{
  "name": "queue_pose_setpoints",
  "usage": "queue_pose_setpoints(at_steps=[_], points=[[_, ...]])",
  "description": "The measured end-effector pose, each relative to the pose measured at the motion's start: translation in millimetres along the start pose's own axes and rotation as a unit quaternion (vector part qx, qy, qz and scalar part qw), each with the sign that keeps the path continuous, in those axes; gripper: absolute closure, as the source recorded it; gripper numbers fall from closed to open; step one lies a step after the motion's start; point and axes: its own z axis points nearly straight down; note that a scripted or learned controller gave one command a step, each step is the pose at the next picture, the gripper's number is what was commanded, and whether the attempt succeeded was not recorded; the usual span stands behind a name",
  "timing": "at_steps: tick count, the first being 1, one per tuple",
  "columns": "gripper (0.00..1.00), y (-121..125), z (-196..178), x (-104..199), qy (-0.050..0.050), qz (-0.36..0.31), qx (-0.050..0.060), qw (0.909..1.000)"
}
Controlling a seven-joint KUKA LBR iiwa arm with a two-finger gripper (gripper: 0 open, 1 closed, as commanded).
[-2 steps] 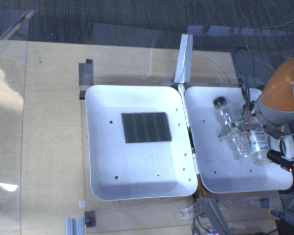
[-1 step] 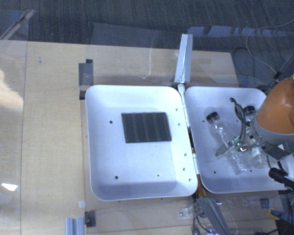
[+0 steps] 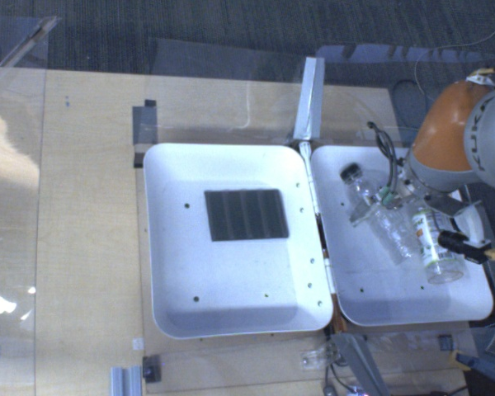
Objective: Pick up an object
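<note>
Item 1. Left bin (image 3: 173, 304), shallow, white, rounded corners. Holds one dark ribbed rectangular pad (image 3: 246, 214), lying flat just above the bin's middle, long side running left to right. It lies well apart from every wall, so it is reachable from above, but being flat it probably offers little edge to pinch.

Item 2. Right bin (image 3: 371, 304), same pattern, set edge to edge with the left bin so the two rims meet along a centre seam. Holds the likely task objects: a clear plastic bottle with a dark cap (image 3: 373, 200), lying on its side, cap toward the upper left; and just beside it to the right, a second clear bottle with a green-and-white label (image 3: 431, 246), also on its side, lower end near the bin's right wall. Whether the two bottles touch cannot be told; their clear walls blur together.

Item 3. Arm (image 3: 458, 134), grey with an orange band, reaching in from the right above the right bin's upper right part, evidently placed to work over the bottles.

Item 4. Pincer (image 3: 396, 190), low, near the capped bottle's upper body. State: cannot be told; clear plastic and cabling obscure it. No grasp is confirmed.

Item 5. Surface (image 3: 82, 246), pale wood, carrying both bins.
</note>
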Motion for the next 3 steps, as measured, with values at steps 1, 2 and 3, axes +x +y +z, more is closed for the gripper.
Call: queue_pose_setpoints(at_steps=[1, 2, 3], points=[[0.0, 39.7, 5.0, -21.8, 0.034, -0.063, 0.046, 0.9964], [0.0, 32.5, -1.7, -58.7, 0.026, -0.186, 0.022, 0.9819], [1.0, 36.5, -12.8, -56.5, 0.025, -0.189, 0.018, 0.9815]])
